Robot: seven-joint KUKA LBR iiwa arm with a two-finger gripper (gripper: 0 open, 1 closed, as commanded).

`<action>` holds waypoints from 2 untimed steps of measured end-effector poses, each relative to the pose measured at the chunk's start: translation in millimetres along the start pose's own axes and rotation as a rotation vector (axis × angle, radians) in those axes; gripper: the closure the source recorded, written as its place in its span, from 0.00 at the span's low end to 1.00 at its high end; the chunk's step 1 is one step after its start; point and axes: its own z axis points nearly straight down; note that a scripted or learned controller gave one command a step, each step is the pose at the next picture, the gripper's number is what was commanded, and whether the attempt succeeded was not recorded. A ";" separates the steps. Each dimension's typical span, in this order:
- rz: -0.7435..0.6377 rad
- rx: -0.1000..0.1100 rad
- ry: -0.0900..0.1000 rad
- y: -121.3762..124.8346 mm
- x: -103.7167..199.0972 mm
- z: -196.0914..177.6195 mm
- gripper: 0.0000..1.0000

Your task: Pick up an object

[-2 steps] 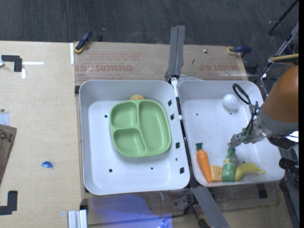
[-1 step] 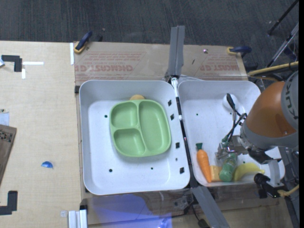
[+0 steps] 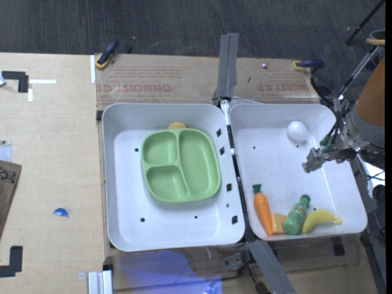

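Observation:
My gripper (image 3: 313,160) hangs over the right side of the right bin (image 3: 277,122), with the arm reaching in from the right edge. A white ball (image 3: 296,130) lies at the bin's back, up and to the left of the gripper. Along the front wall lie a toy carrot (image 3: 263,211), a green bottle (image 3: 296,214) and a yellow banana (image 3: 320,219). These sit well below the gripper, apart from it. I see nothing held in the gripper.
The left bin (image 3: 122,182) holds a green divided plate (image 3: 181,164) with a small yellow object (image 3: 176,125) peeking out behind it. A grey divider bar (image 3: 227,66) runs between the bins at the back. Cardboard (image 3: 159,78) lies behind the bins.

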 end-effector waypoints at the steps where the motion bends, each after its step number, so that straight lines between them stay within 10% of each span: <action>1: 0.048 0.001 0.000 26.5 -50.5 27.4 1.00; 2: 0.048 0.002 0.000 26.5 -50.2 27.5 0.00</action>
